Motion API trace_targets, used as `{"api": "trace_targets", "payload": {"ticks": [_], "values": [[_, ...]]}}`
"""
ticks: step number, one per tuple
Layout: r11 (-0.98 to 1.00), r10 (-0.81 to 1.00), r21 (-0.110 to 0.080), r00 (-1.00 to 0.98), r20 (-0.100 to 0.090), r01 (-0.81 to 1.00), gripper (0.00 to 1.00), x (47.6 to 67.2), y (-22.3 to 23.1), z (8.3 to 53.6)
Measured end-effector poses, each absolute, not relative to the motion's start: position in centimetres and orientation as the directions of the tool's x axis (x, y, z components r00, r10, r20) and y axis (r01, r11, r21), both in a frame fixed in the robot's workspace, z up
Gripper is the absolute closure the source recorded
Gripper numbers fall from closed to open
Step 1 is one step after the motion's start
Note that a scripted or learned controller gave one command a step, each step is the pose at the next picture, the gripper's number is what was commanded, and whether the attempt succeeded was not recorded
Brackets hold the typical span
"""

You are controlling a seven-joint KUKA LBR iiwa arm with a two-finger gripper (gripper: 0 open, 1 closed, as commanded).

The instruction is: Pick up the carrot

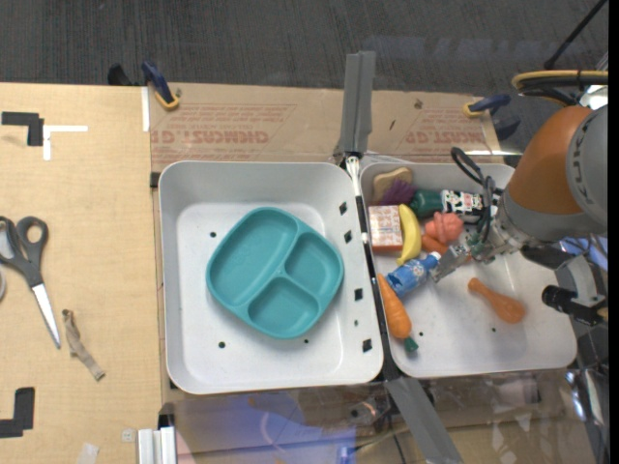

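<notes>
The carrot [393, 309] is orange with a green stem end and lies at a slant along the left wall of the right bin [484, 351], near its front. My gripper [460, 255] hangs low over the middle of that bin, up and to the right of the carrot and apart from it. It sits close to a blue bottle [410, 275] and a pink toy [445, 228]. Nothing can be made out in its grasp.
An orange drumstick-shaped toy [497, 298] lies right of the gripper. A banana [411, 234], a pink box [385, 228], a bread slice [392, 179] and a green item [424, 201] crowd the bin's back left. The left bin holds a teal divided plate [276, 272]. Scissors [29, 259] lie far left.
</notes>
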State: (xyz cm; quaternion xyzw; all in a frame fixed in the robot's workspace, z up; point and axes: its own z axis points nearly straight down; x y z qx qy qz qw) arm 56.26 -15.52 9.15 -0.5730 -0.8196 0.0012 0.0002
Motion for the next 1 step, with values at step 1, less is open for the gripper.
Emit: {"api": "trace_targets", "payload": {"ticks": [1], "values": [[0.148, 0.989, -0.001, -0.148, -0.002, 0.989, 0.0, 63.29, -19.64, 9.27]]}}
